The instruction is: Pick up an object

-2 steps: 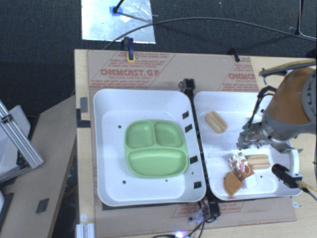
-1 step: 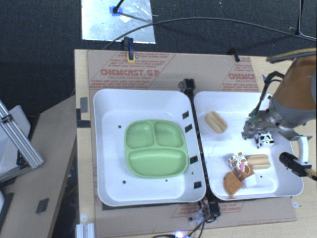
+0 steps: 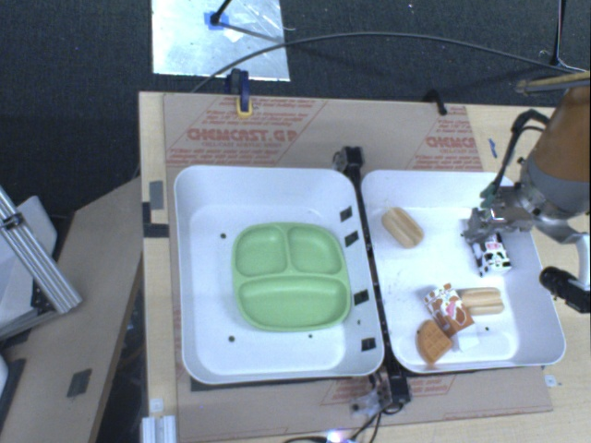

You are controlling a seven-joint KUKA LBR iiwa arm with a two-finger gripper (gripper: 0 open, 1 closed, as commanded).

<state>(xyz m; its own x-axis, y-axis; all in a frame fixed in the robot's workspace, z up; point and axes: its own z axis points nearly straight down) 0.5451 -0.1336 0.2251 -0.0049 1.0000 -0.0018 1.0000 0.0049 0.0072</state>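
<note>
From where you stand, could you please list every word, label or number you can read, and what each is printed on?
"CHEMCAST GP": red print on the brown protective sheet behind the left bin.
A second red print on the same sheet behind the right bin: partly cut off, too blurred to read.
Print on the small packet: too small to read.

Bright, even light falls from overhead and the two white bins [image 3: 277,192] come close to washing out, their walls nearly featureless. Shadows are soft and short under the green divided plate [image 3: 292,277]. The foil sheet [image 3: 220,24] at the top throws a patchy glare. The dark floor swallows detail. Focus is fair in the middle, softer and grainy toward the edges.
</note>
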